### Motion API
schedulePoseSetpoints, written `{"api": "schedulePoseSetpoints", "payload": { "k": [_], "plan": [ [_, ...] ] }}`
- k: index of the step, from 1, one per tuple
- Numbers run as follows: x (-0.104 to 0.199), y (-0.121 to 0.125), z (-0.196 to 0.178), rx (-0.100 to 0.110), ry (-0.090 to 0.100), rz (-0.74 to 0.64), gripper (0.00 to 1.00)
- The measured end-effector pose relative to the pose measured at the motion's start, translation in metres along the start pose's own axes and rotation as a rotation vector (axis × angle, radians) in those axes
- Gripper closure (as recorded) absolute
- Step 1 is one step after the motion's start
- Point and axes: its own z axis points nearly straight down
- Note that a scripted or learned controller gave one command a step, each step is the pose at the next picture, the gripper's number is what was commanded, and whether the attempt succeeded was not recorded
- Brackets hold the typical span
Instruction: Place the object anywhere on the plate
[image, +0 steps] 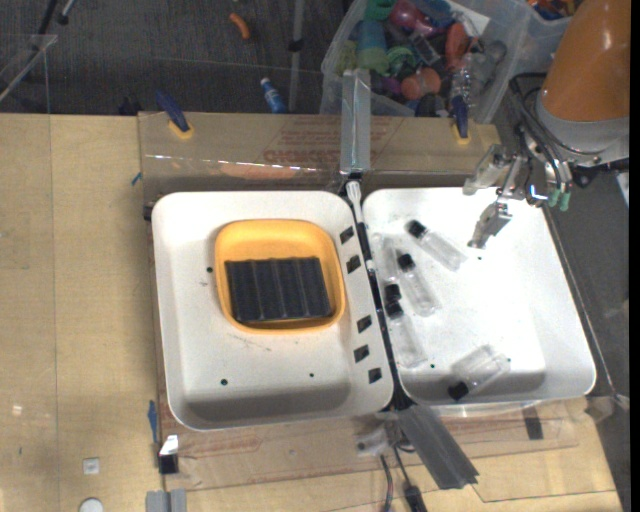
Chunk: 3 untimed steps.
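An orange plate (229, 246) sits in the left white bin (190, 375). A black ridged rectangular object (278, 288) lies flat on the plate, filling most of its middle. My gripper (487, 203) hangs over the far part of the right bin (545, 330), well to the right of the plate. Its fingers are spread apart, with nothing between them.
Several clear vials with black caps lie in the right bin: one (434, 243) near the gripper, one (414, 281) mid-bin, one (477, 370) at the front. A ridge with black tabs (361, 292) divides the bins. A crate of toys (420, 45) stands behind.
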Motion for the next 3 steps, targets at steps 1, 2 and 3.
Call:
{"api": "schedulePoseSetpoints", "payload": {
  "k": [1,2,3],
  "plan": [
    [0.002,-0.004,-0.001,-0.001,0.003,-0.156,0.0],
    [-0.007,-0.047,0.029,-0.002,0.005,-0.411,0.0],
    [-0.018,-0.057,0.02,-0.002,-0.002,-0.684,0.0]
  ]
}}
